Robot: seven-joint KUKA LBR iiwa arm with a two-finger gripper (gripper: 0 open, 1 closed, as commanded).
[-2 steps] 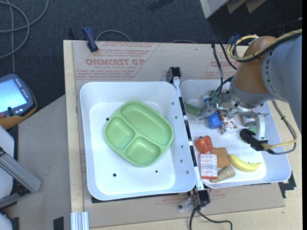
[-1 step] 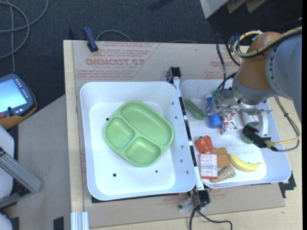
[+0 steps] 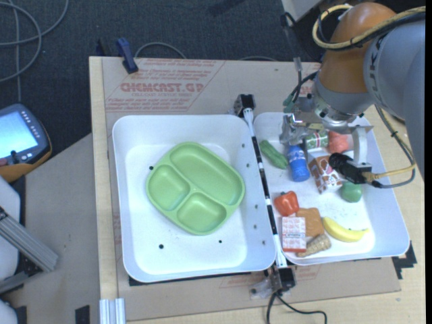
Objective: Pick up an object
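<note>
Pincer [image 3: 297, 135] is low in the far part of the right bin [image 3: 390, 216], hanging from the grey arm [image 3: 398, 52] with its orange band [image 3: 354, 29]. Finger state: cannot tell, the wrist body covers the tips from this slant.

Directly beneath and just toward the camera: blue bottle [image 3: 298, 164], the likely target. Its long axis runs roughly near-to-far in the view, one end tucked under the pincer, the other pointing toward the near edge of the bin. Nothing is visibly between the fingers, so no grasp is recorded.

Neighbours, working outward: green pepper-like piece [image 3: 273, 154] just left of the bottle by the bin wall; red-and-white packet [image 3: 324, 173] touching or nearly touching on its right; a can-like item [image 3: 315, 140] and something red [image 3: 339, 141] beside the wrist. Farther: green ball [image 3: 351, 192], red pepper [image 3: 287, 202], cracker box [image 3: 293, 233], banana [image 3: 345, 230]. Left bin [image 3: 128, 181] holds a green divided plate [image 3: 196, 187], well apart. Both bins sit on the tabletop [image 3: 162, 86].

Risks, as judged:
- Crowding: fingers may land on the packet or green piece instead of straddling the bottle
- Round bottle could roll or squirt out if pinched along its length rather than across it
- Closeness to the bin wall may block one finger
</note>
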